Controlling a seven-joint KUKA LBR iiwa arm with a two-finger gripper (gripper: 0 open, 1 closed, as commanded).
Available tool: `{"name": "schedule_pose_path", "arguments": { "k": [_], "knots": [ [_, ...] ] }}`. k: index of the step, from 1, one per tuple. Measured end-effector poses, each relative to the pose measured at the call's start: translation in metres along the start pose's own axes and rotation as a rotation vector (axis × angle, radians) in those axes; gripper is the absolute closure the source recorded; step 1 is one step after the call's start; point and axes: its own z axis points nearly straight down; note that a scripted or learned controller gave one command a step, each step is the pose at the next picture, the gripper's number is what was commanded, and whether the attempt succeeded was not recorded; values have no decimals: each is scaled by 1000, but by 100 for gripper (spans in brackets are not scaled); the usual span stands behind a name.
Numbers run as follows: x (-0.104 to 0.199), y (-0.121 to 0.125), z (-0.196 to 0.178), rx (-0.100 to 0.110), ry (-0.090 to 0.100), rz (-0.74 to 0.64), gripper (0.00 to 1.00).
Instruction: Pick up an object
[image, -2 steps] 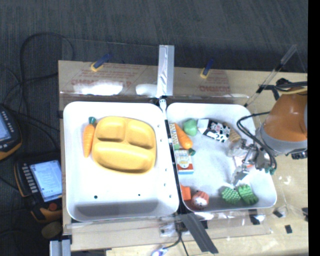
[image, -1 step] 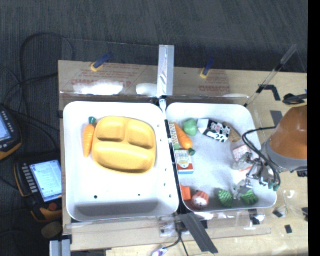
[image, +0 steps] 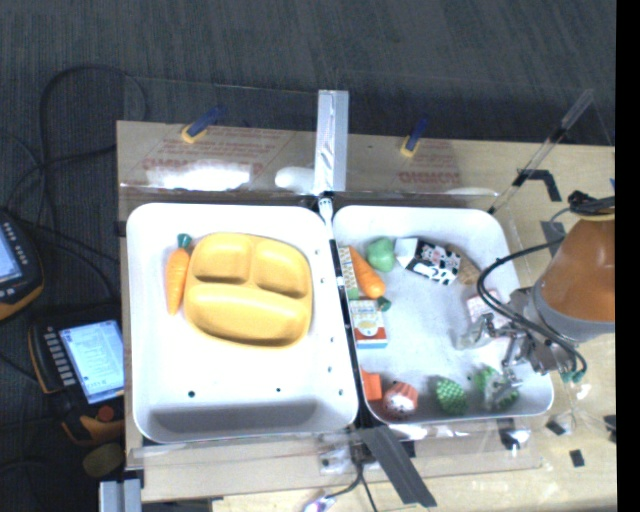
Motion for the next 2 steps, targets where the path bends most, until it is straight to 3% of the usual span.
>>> {"name": "schedule_pose_path", "arguments": {
  "k": [1,2],
  "knots": [
    [-81,-12,6,5,-8,-27,0],
    [-82,-12,-5,5,-11,-26,100]
  ]
}}
